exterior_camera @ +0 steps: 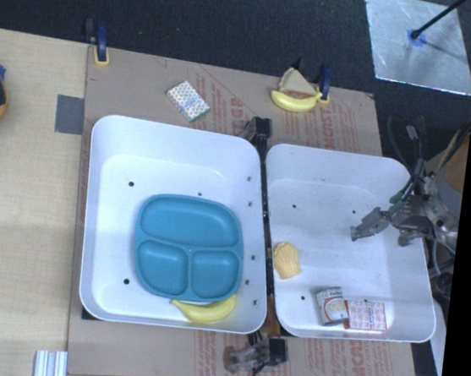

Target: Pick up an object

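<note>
Camera view looks down on two shallow white plastic bins set side by side on a brown cardboard sheet (231,89). Inside the left bin (113,176) lies a smooth blue plastic tray with three compartments (188,246); a curved yellow banana (203,310) rests against the tray's near edge, touching it. Along the left wall of the right bin (322,172) sits a lumpy pale-yellow object (285,260), its surface looking soft and crumpled. Near that bin's near right corner lies a flat rectangular carton printed in white, red and orange (351,311), with a glossy face. Beyond the bins, on the cardboard, a second yellow banana-shaped piece (294,101) lies at the far edge, and a small patterned square packet (187,100) sits to its left. The grey arm comes in low from the right, its wrist over the right bin's right wall. The dark two-finger gripper (365,229) points left and downward into the bin, above bare white floor, apart from every object. Whether its fingers are spread or closed cannot be told.
</note>
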Motion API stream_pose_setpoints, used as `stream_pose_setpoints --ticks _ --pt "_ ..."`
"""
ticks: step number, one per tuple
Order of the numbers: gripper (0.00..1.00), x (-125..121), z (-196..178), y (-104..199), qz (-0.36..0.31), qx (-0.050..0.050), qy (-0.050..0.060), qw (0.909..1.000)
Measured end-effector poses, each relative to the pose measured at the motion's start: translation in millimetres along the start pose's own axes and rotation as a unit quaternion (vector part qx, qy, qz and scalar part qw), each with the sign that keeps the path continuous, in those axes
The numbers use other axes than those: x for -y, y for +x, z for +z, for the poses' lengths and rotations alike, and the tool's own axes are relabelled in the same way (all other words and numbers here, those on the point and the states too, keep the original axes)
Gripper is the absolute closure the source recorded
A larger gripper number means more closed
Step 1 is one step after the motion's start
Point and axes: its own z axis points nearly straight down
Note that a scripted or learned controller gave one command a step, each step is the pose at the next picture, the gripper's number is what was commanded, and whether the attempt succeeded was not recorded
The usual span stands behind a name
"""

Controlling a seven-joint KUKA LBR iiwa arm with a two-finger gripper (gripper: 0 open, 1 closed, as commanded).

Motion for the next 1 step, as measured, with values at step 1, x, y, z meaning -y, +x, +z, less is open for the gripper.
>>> stream_pose_setpoints --ticks 1 --pt "0.0 46.6 30.1 30.9 0.0 0.0 0.0 1.0"
